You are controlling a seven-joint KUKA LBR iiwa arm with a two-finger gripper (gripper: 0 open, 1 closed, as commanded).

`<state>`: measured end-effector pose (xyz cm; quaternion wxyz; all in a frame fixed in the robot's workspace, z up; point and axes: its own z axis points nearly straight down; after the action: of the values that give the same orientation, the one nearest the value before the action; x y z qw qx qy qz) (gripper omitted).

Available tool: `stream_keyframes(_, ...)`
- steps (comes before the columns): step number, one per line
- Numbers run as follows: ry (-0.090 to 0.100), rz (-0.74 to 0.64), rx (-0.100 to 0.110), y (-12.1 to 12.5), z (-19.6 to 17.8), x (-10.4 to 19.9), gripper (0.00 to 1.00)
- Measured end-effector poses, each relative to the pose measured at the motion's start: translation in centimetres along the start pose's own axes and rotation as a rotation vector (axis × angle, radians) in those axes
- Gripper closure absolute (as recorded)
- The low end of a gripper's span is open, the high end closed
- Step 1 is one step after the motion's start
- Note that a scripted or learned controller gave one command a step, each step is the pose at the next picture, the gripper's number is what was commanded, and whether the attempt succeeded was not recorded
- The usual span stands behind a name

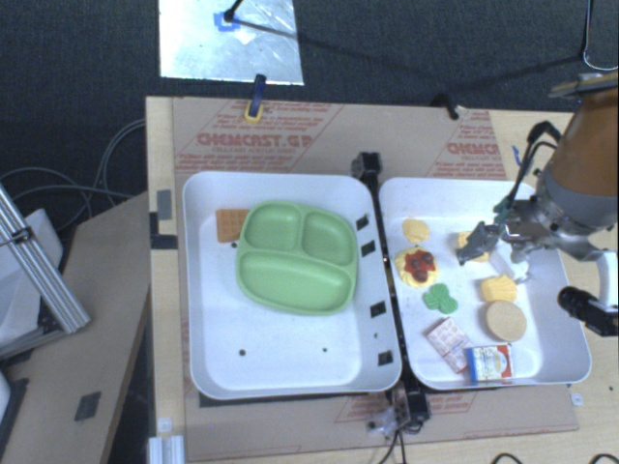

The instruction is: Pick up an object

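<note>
The arm (580,162) reaches in from the right, its wrist bent down over the right bin (542,201). The tool (481,243) hangs spread open and grips nothing, just above the toy food: a small yellow piece (415,230) and a red-topped item (418,266) to its left, a yellow block (499,288) below it.

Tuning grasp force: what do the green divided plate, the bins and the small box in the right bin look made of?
Green plate: likely moulded plastic, matte, uniform colour with soft rounded compartment edges. Bins: seemingly thin white plastic or coated metal, smooth and slightly glossy; can't tell which. Small box: probably printed cardboard or a plastic replica, with flat faces and coloured print.
</note>
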<state>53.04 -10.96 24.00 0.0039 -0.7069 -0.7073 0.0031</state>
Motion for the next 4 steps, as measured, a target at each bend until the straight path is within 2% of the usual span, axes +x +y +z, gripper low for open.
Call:
stream_keyframes(1,-0.001,-0.003,-0.012,0.2,-0.6,0.0,0.0)
stream_keyframes(3,0.0,0.0,-0.006,-0.4,11.9,0.6,0.0)
stream_keyframes(4,0.0,-0.001,-0.007,-0.4,15.8,0.6,0.0)
